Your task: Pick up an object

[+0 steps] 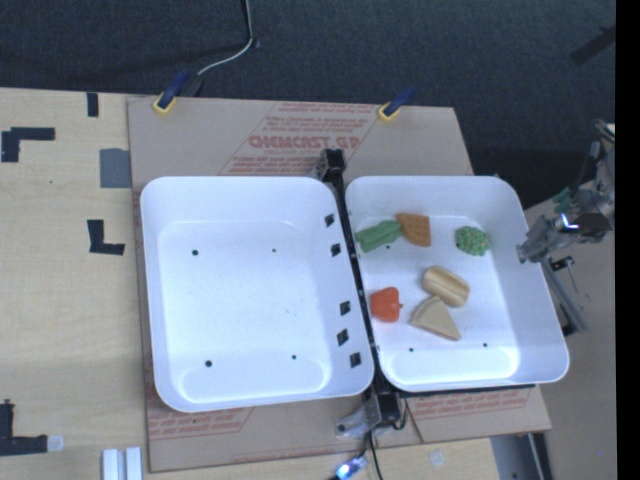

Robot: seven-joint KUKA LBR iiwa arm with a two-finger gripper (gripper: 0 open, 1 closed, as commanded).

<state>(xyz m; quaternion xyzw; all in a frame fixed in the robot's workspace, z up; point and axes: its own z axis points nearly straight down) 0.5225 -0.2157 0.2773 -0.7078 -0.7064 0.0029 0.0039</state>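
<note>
Gripper [560, 230] at frame's right edge, grip state indiscernible; approach pending: next, descend over right bin [500, 373] toward green broccoli-like piece [471, 239].

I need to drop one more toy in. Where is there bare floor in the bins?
The left bin has a wholly bare floor. In the right bin, free patches lie along the near wall below the wedge and red piece. The middle and far side are crowded by the green piece, cracker, broccoli, and bun.
</note>
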